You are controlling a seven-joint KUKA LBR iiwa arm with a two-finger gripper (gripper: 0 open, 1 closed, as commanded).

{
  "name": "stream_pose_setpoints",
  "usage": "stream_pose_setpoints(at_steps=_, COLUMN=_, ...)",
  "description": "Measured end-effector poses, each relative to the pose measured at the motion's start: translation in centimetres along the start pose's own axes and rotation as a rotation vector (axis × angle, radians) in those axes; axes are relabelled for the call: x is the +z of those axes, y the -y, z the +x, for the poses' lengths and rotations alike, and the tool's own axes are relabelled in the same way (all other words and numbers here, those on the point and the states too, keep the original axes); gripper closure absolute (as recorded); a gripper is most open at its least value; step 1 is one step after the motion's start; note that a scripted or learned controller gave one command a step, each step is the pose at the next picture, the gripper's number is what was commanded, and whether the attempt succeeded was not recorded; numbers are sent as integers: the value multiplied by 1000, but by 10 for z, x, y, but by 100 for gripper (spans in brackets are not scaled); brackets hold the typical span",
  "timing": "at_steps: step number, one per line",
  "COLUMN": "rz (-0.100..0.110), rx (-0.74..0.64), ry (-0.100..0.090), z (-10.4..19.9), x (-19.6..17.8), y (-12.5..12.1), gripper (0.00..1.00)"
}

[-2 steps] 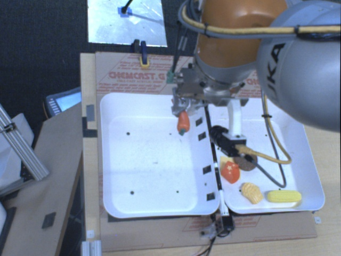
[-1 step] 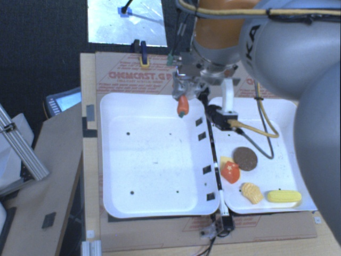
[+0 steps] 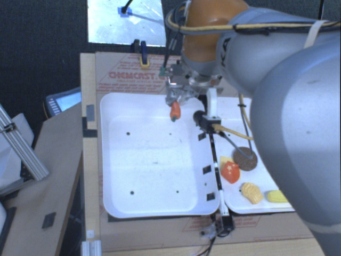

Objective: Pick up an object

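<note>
Nearest the camera, a tangle of small dark clips and wires [image 3: 217, 228] sits at the front junction of the two shallow white plastic bins, well in front of the gripper; the right bin [image 3: 261, 209] holds, near its front edge and to the gripper's right, a short yellow piece [image 3: 276, 197], a bumpy pale-yellow corn-like toy [image 3: 251, 192], and a red-orange rounded toy with a white patch [image 3: 230, 172]; just behind these lies a brown round-headed ladle with a thin yellowish handle [image 3: 245, 158], its handle running back toward the black divider strip [image 3: 212, 153] between the bins; the left bin [image 3: 122, 137] spreads in front and to the left of the gripper, its floor marked by a few small dark dots; over that bin's far right corner hangs the grey metal two-finger gripper [image 3: 175, 104], fingers closed around a small orange carrot-shaped object [image 3: 175, 111] that dangles clear of the bin floor; above it rises the orange band [image 3: 213, 23] of the grey arm [image 3: 287, 89]; behind the gripper, a brown cardboard sheet [image 3: 128, 73] carries red print reading "CHEMCAST"; the smaller lines are too fine to read; a yellow-and-black clamp [image 3: 143, 55] grips its far edge; farther back lies a shiny silver square sheet [image 3: 125, 14].
</note>
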State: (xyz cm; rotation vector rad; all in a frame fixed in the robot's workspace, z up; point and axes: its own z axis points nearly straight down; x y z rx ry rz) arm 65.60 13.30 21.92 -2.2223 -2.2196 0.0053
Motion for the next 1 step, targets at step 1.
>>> stream_pose_setpoints(at_steps=1, rz=-9, rx=3, ry=-1, z=-56, x=-71, y=61, gripper=100)
